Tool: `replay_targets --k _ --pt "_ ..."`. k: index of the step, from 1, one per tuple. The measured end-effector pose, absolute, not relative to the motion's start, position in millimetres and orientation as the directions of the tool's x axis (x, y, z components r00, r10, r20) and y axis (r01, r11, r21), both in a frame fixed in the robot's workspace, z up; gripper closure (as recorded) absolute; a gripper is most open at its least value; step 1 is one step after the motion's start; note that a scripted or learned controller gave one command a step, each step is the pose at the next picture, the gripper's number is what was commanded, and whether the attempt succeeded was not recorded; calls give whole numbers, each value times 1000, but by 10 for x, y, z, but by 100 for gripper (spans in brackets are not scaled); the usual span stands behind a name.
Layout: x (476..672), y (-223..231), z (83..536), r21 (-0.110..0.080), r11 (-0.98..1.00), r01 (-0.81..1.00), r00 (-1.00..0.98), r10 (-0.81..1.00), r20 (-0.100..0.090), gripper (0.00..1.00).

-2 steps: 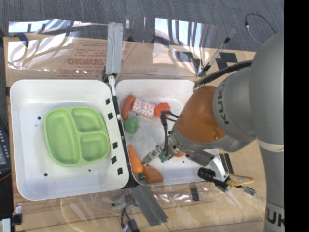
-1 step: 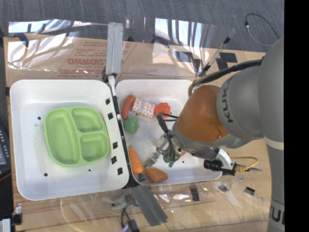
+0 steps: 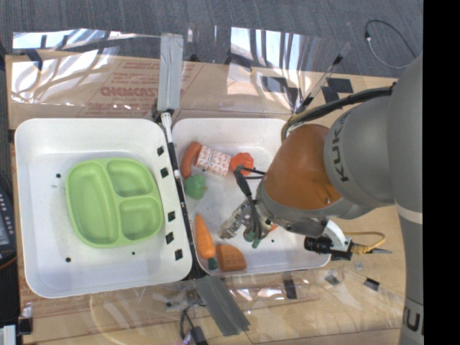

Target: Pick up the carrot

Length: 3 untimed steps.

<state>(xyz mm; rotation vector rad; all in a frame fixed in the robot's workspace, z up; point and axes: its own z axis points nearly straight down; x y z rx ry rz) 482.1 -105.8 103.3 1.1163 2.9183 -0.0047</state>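
Pincer [image 3: 241, 225] hovers beside one carrot [image 3: 205, 237], one green tray [image 3: 115, 202].

Grey arm [image 3: 374, 149] entering from the right, its orange band [image 3: 302, 171] above the wrist. Gripper [image 3: 241, 227] directed toward the left and slightly nearer; whether the metal fingers [image 3: 231, 228] are parted cannot be resolved.

Grey KUKA arm [image 3: 374, 157], orange wrist band [image 3: 305, 167]
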Motion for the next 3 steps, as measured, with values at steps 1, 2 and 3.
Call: replay_targets --k 1,2,3 --pt "4846 -1074 1057 7 743 669 -743 669 -27 0" --pt "4784 -1154 931 4 504 864 -504 864 -11 0" --pt "4793 -1016 1162 0 931 365 -931 365 -8 0"
